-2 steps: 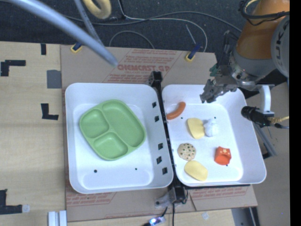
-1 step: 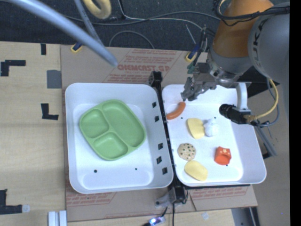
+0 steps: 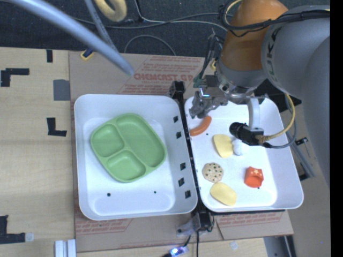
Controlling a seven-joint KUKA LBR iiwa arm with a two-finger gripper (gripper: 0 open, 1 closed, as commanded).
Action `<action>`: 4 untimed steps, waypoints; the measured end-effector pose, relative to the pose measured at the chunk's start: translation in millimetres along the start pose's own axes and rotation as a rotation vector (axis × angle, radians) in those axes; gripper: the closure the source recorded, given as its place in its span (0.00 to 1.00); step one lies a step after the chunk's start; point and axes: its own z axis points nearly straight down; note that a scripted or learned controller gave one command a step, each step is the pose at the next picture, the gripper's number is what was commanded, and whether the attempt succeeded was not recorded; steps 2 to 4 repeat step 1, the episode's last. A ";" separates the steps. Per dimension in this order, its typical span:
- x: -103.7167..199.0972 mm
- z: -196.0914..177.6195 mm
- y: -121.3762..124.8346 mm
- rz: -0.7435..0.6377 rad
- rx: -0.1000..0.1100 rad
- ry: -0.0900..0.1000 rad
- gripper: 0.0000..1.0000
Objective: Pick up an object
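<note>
Two bins sit side by side on the desk (image 3: 32,159). The left bin (image 3: 86,111) holds a divided tray (image 3: 127,146) at its middle. The right bin (image 3: 286,189) holds a sausage (image 3: 200,126) at its upper left, under the hand (image 3: 199,105); a cookie (image 3: 213,171) below it; a wedge (image 3: 222,145) between them; a pepper (image 3: 254,176) lower right; and a potato (image 3: 223,194) at the bottom.

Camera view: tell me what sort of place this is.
Probably a robot grasping test bench in a lab: a grey KUKA arm reaches over two shallow white plastic bins, loose black cables cross the dark floor, and small toy foods serve as targets.
</note>
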 end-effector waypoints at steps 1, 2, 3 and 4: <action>54.2 17.9 11.6 -0.001 0.000 -0.001 1.00; 54.2 17.9 11.6 -0.001 0.000 -0.001 1.00; 54.2 17.9 11.6 -0.001 0.000 -0.001 1.00; 54.2 17.9 11.6 -0.001 0.000 -0.001 1.00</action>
